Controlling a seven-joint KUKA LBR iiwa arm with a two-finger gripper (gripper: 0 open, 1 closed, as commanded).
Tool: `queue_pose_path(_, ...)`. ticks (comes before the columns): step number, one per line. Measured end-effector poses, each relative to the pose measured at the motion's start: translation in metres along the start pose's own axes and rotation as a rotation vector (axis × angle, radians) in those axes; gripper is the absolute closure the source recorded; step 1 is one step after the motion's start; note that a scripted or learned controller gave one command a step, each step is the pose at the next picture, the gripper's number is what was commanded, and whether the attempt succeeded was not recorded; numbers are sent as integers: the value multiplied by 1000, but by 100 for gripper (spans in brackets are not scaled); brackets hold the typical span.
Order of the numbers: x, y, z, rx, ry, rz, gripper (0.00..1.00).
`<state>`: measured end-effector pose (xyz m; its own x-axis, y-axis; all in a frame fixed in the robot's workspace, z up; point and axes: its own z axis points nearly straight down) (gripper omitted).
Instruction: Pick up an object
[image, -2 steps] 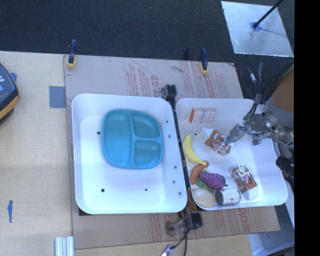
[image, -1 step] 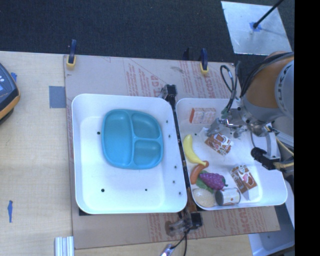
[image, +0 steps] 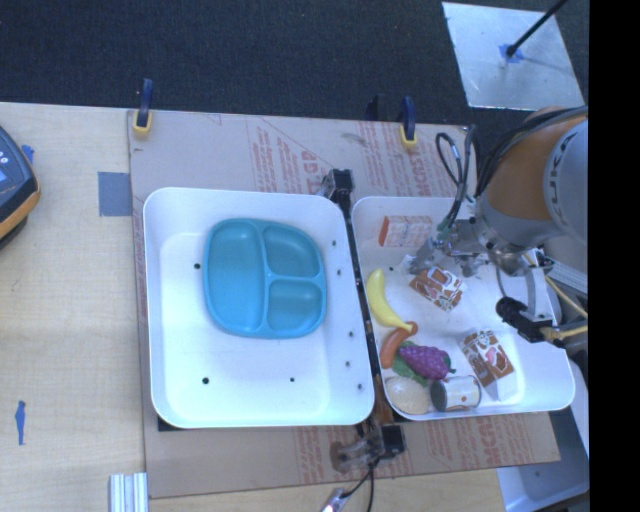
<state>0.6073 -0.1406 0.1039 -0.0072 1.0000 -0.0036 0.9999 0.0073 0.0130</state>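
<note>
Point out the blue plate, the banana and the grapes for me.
blue plate (image: 265, 277), camera view, on its large compartment.
banana (image: 380, 301), camera view, mid-curve of the peel.
grapes (image: 425, 359), camera view, middle of the bunch.

So there was just the one camera, fixed up above the worktop (image: 70, 330) and looking down at a slant. It sat far enough back to take in both white bins: the left bin (image: 170, 395) with the blue divided plate (image: 265, 277), the right bin (image: 545, 390), plus cardboard underneath and dark floor along the top. The arm (image: 530, 180) came in from the right side.
</note>
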Motion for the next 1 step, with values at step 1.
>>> queue_pose_path(1,13,-12,8,8,2,0,0)
